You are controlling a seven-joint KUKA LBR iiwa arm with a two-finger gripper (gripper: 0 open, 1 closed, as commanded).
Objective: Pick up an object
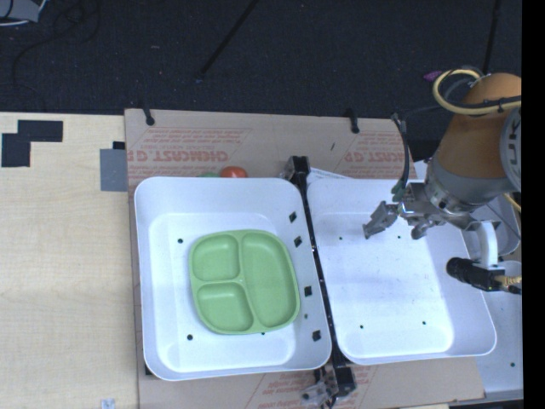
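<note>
Tool [397,222] hovers spread and empty over right bin [387,331]; orange object [233,173] half-hidden.

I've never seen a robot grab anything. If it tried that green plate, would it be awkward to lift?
Probably awkward. The plate lies flat and wide in the left bin, so the pincer would likely need its raised rim. It looks like stiff, light plastic, so it should hold its shape, though the smooth surface might slip.

Robotics lab: bench with twin white bins [162,228], cardboard backing [255,147].
</note>
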